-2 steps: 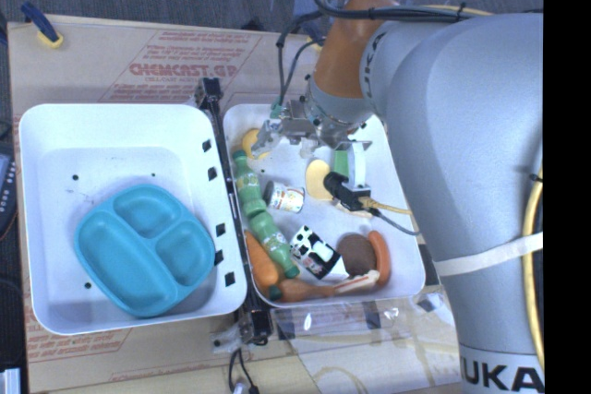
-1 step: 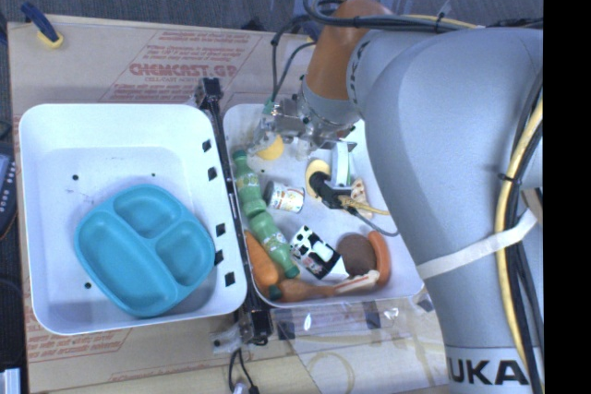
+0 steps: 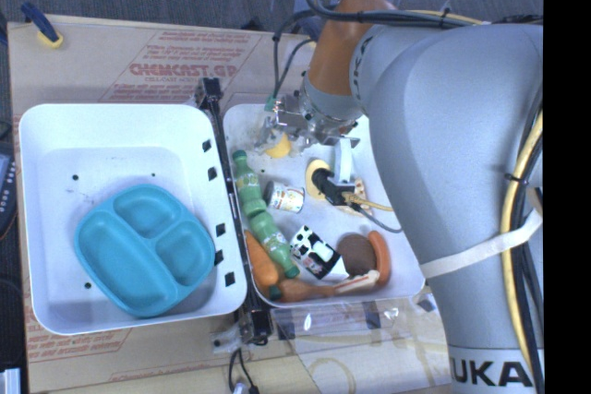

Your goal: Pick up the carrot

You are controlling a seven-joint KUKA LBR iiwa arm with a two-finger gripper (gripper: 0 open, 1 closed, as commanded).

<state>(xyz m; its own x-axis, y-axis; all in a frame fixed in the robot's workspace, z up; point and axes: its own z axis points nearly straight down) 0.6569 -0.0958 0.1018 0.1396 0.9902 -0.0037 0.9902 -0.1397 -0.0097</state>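
Observation:
The carrot (image 3: 261, 265) is orange and lies tilted against the left wall at the near-left corner of the right bin (image 3: 397, 277). My gripper (image 3: 325, 132) hangs below the orange-banded wrist over the far end of that bin, well away from the carrot. Nothing of the carrot is near it. The grey arm covers the bin's right side.
A green bottle (image 3: 256, 209) lies just beyond the carrot, touching its top. Around it sit a small can (image 3: 288, 197), a black-and-white cow-patterned toy (image 3: 314, 253), a brown round piece (image 3: 355, 247), a curved sausage (image 3: 379, 259) and yellow items (image 3: 277, 146). The left bin (image 3: 55, 134) holds a blue divided plate (image 3: 143, 246).

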